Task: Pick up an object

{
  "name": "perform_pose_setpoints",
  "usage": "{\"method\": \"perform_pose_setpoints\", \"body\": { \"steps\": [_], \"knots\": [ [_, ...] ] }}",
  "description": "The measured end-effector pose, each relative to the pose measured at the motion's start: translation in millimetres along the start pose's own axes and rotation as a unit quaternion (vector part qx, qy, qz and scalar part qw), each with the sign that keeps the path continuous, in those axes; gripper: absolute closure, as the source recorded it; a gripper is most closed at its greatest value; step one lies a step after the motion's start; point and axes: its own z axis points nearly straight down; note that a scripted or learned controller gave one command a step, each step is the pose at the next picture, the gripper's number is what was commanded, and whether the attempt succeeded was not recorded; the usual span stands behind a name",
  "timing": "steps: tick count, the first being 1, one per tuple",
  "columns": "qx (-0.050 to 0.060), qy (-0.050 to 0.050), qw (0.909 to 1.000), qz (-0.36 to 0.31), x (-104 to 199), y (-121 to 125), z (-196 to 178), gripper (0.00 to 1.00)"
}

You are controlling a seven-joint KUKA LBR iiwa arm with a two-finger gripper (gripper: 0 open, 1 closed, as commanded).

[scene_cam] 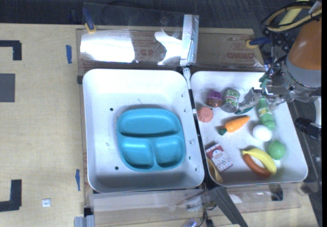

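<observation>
Left bin [97, 118] holds a blue tray [150, 138]. Right bin [296, 169] holds a carrot [237, 124], banana [261, 158], white egg [262, 132] and green ball [276, 149]. Tool [255, 96] sits low at the bin's upper part; grip state cannot be determined.

Gripper [249, 99] hovers over the right bin [299, 169] near the carrot [236, 124].

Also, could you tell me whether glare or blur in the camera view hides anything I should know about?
In the camera view, strong glare washes out the clear plastic sheet behind the bins; the left bin with the blue divided tray is evenly lit and sharp; in the right bin, the gripper is soft and cluttered against the toys, while the toy carrot and banana read clearly.
</observation>
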Motion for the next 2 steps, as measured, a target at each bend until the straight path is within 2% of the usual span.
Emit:
{"method": "perform_pose_setpoints", "body": {
  "steps": [1, 2],
  "knots": [
    [-0.005, -0.002, 0.9995, -0.030, 11.3, 18.4, 133.6, 0.00],
    [-0.006, -0.001, 0.9984, -0.056, 51.8, 81.9, 33.5, 0.00]
  ]
}}
